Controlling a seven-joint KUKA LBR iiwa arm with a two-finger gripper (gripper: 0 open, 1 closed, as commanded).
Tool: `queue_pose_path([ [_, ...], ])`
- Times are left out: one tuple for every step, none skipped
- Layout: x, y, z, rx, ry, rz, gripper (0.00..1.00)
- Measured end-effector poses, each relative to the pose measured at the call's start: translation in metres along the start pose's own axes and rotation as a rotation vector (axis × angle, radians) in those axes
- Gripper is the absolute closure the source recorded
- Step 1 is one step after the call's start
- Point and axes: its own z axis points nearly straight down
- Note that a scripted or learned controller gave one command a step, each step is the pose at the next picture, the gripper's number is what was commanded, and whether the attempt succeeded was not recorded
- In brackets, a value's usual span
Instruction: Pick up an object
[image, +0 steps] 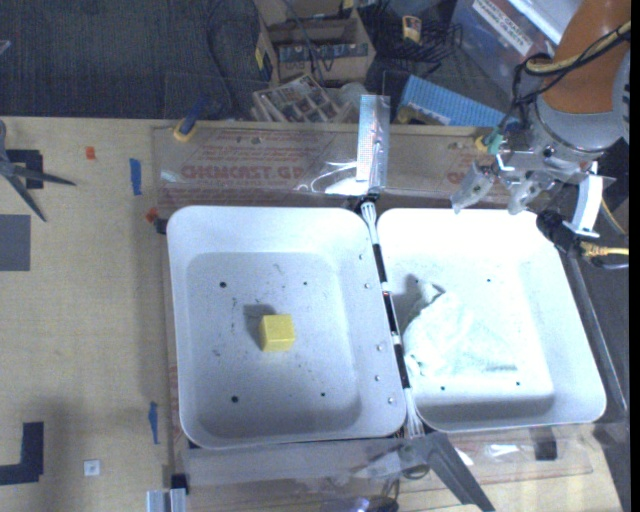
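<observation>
Hovering at upper right with the pincer (492, 192) spread open and empty, needing to travel toward the yellow block (278, 332) lying mid-left in the left bin (190, 250), descending squarely over it before closing.

Arm (585, 80) cut off top-right; pincer (492, 192) maybe blurred.

Two bins sit side by side on the counter (80, 330), touching along their inner rims. The block (278, 332) lies near the centre of the left bin (200, 240). A crumpled sheet (455, 335) lies in the right bin (560, 300), toward its 8 o'clock. The end effector (492, 192) hangs above the right bin's 12 o'clock rim.
</observation>
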Motion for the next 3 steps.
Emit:
queue_pose_path([
  [0.006, -0.078, 0.127, 0.001, 0.0, 0.242, 0.0],
  [0.004, -0.078, 0.117, -0.002, 0.0, 0.248, 1.0],
  [0.129, -0.089, 0.074, -0.001, 0.0, 0.487, 1.0],
])
